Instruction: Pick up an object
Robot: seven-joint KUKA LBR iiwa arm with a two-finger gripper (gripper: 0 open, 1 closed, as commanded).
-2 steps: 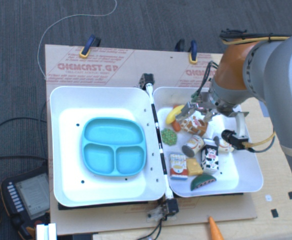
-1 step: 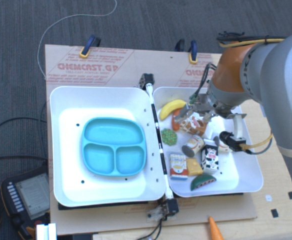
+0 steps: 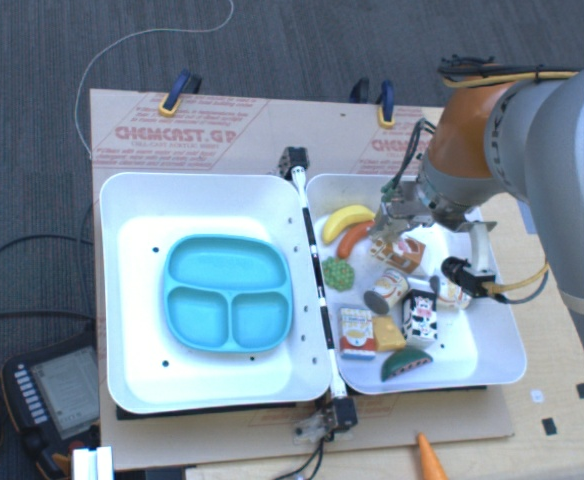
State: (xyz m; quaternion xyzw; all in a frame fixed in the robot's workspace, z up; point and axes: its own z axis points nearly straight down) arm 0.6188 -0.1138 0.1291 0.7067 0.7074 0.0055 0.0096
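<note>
The left bin (image 3: 112, 268) contains a blue divided tray (image 3: 229, 293). The right bin (image 3: 492, 353) contains toy food: a banana (image 3: 344, 218), an orange carrot (image 3: 352, 236), broccoli (image 3: 338, 274), a small carton (image 3: 357, 330), a cow-patterned carton (image 3: 422, 318) and a watermelon slice (image 3: 405, 361). The gripper (image 3: 394, 230) sits low over the bin's far part, just right of the banana; whether it is clenched or released cannot be determined.

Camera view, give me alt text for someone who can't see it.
A grey and orange robot arm reaches into the right bin above toy food, including a banana and broccoli. The left bin holds a blue divided tray.
</note>
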